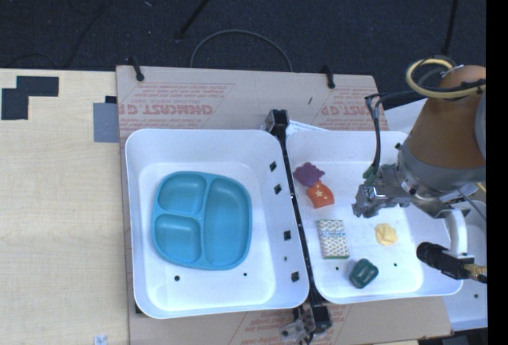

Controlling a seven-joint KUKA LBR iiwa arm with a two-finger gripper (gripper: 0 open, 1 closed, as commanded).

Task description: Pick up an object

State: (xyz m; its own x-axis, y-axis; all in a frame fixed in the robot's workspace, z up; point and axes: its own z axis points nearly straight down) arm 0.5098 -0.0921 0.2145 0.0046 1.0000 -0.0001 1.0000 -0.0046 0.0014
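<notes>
Camera view, looking down at a slant. My arm (444, 129) comes in from 3 o'clock, orange band above the wrist. My gripper (370, 201) hangs over the right bin (349, 151), toward its 3 o'clock side. Can't tell if it's open or closed; the metal at the tip is too small and dark to read. Nothing visibly in it.

Right bin contents, relative to my gripper:
- yellow piece (386, 235) at about 5 o'clock, just beside the gripper, lying on the bin floor.
- orange-red piece (321, 195) at 9 o'clock, near, not touching.
- purple piece (308, 174) at about 10 o'clock, touching or just beside the orange-red one; can't tell which.
- small patterned box (333, 239) at about 8 o'clock, lying flat, near the bin's centre.
- dark green piece (363, 273) at 6 o'clock, well apart, close to the bin's near wall.

All five sit loose on the floor of the right bin.

Left bin (143, 153) at 9 o'clock, well apart from my gripper. It holds a blue divided plate (203, 220), three compartments, flat.

Both bins sit side by side on a cardboard sheet (222, 101) with red print.
</notes>
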